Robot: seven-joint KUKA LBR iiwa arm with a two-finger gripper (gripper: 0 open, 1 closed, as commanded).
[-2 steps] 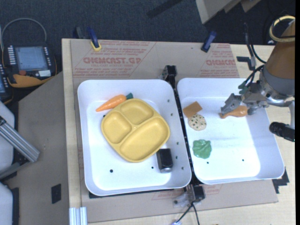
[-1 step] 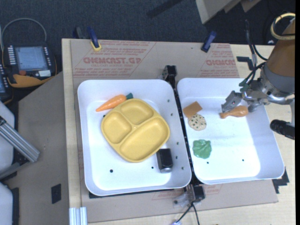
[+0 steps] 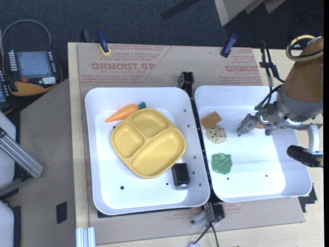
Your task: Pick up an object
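**Arm hangs over the right bin, nothing in its grip**

Now I look down at my bench and see two white bins side by side. The left bin (image 3: 97, 153) has a yellow plate (image 3: 148, 143) with three parts in it. An orange toy carrot (image 3: 122, 112) lies just by the plate's top edge, near the back of the bin. A small black box (image 3: 180, 175) sits at the plate's lower right side, close to the wall between the bins.

The right bin (image 3: 257, 189) has three small things, all on its left side. A brown square cracker (image 3: 211, 120) is at the top. A round cookie (image 3: 216, 134) with dark spots lies just under it, very near or touching. A green lumpy thing (image 3: 221, 163) lies lower down, apart from the cookie.

My arm comes in from the right. The gripper (image 3: 255, 125) is over the right bin, to the right of the cracker and cookie and apart from them. Its two fingers look spread, and I see nothing between them.
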